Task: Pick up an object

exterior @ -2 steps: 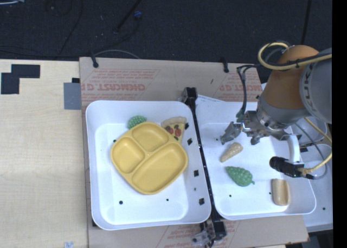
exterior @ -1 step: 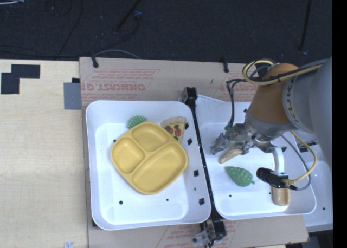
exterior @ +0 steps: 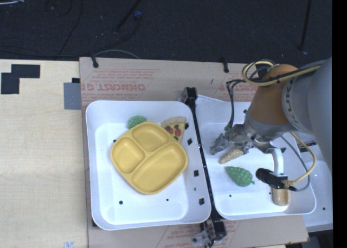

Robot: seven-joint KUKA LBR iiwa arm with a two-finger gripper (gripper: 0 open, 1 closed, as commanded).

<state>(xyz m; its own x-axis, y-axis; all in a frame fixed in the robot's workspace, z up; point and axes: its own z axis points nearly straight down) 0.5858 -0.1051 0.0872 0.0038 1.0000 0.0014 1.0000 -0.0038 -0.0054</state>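
I see the tool [exterior: 227, 145] low over the right-hand shallow white bin [exterior: 303, 206], its metal fingers spread apart with nothing between them. The pale yellow cone-shaped toy [exterior: 232, 155] lies touching the fingertips, the green bumpy toy [exterior: 239, 175] just below.

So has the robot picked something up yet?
Not yet. The gripper is low in the right bin, right by a tan cone, but nothing looks lifted. The green grapes lie beside it. Grabbing and lifting are left.
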